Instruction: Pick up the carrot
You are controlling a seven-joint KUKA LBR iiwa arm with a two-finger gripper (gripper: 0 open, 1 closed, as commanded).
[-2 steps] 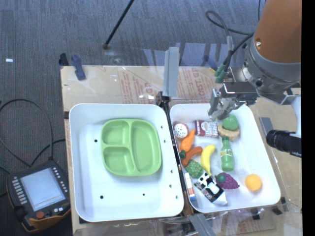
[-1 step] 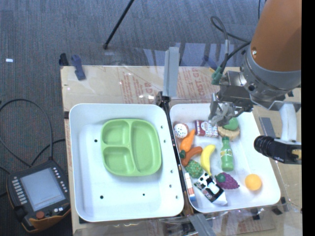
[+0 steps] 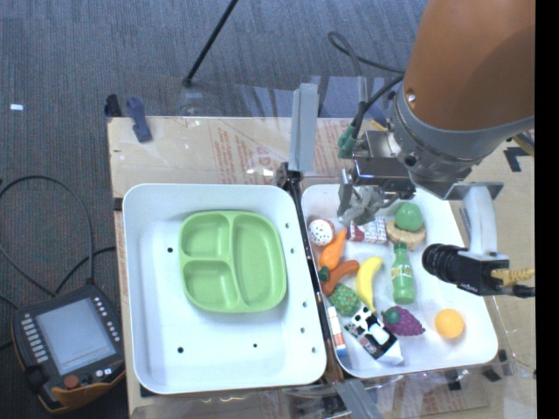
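Observation:
The carrot [image 3: 333, 249] is a small orange cone lying slanted near the left wall of the right bin [image 3: 476, 343], just below a speckled white egg [image 3: 320, 230]. A second orange piece with a green end [image 3: 341, 274] lies just under it. My gripper [image 3: 360, 215] hangs over the top of the right bin, above and slightly right of the carrot. Its fingers [image 3: 348, 209] point down, open, with nothing between them.
The right bin also holds a banana [image 3: 369, 279], a green bottle [image 3: 402, 273], grapes [image 3: 403, 321], an orange [image 3: 450, 323], a cow-patterned carton [image 3: 373, 333], a broccoli piece [image 3: 344, 299] and a small red-and-white box [image 3: 373, 231]. A green divided plate [image 3: 233, 260] lies in the left bin [image 3: 153, 339].

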